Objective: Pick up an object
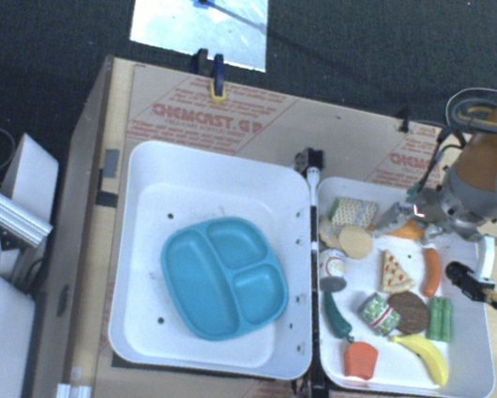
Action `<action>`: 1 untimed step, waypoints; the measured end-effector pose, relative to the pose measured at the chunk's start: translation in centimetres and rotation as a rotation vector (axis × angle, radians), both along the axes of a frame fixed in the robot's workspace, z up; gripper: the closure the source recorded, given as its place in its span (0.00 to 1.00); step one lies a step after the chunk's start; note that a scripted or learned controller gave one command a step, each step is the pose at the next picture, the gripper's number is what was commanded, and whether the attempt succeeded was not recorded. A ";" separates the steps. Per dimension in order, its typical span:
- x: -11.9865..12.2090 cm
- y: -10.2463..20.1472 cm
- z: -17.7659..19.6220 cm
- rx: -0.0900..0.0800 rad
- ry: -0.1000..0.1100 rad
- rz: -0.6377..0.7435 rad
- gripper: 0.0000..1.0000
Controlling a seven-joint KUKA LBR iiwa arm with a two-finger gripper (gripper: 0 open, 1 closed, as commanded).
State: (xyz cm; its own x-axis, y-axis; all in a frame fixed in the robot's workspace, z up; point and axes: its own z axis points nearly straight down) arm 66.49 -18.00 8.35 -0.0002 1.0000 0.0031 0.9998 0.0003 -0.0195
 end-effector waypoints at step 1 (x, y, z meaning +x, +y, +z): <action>0.0 -1.9 -0.2 0.020 0.011 0.003 0.00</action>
